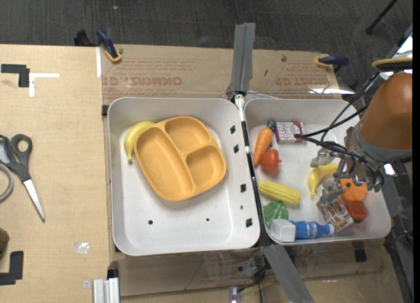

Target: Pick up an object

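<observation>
My gripper [336, 180] hangs low over the right part of the right bin [315, 105], below the orange band of the arm [392, 113]. It sits right over a small yellow banana [321, 177] and an orange toy [356, 191], partly hiding both. A brown snack packet [336, 214] lies just in front of it. Further left in this bin are a carrot [262, 142], a red tomato [270, 159], a corn cob [280, 193], a green toy [275, 212], a blue-and-white bottle [298, 230] and a pink packet [289, 131].
The left bin [177, 229] holds a yellow divided plate [182, 157] with a banana [134, 139] tucked at its left edge. Scissors [25, 170] lie on the bench at far left. A grey divider [243, 56] runs between the bins at the back.
</observation>
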